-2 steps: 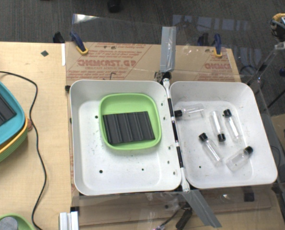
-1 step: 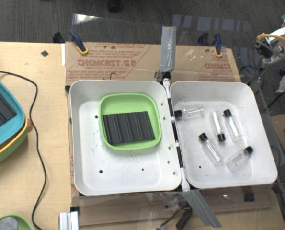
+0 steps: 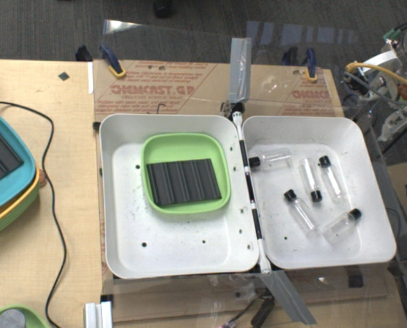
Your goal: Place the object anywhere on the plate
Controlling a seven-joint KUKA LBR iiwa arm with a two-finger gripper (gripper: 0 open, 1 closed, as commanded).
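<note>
A: While the arm's cabled end (image 3: 400, 53) is hanging at the upper right edge, what is it facing, biggest things first?

B: Two shallow white plastic bins are sitting side by side, the left bin (image 3: 121, 203) and the right bin (image 3: 367, 183). The square lime-green plate (image 3: 217, 149) is lying in the left one, carrying a dark ribbed rectangular insert (image 3: 184, 182).

A: And the object?

B: Five clear plastic vials with black caps (image 3: 308, 178) are lying scattered in the right bin, none on the plate. I'm judging the pick is not yet begun.

A: The jaws?

B: I'm not able to tell how they are standing.

A: So which vial is looking easiest?

B: I'm favouring the one nearest the divider (image 3: 273, 160), lying apart from the others. Closing across its narrow body, not along it, is what I'm advising, since round vials are prone to rolling. Anywhere on the plate is counting.
</note>
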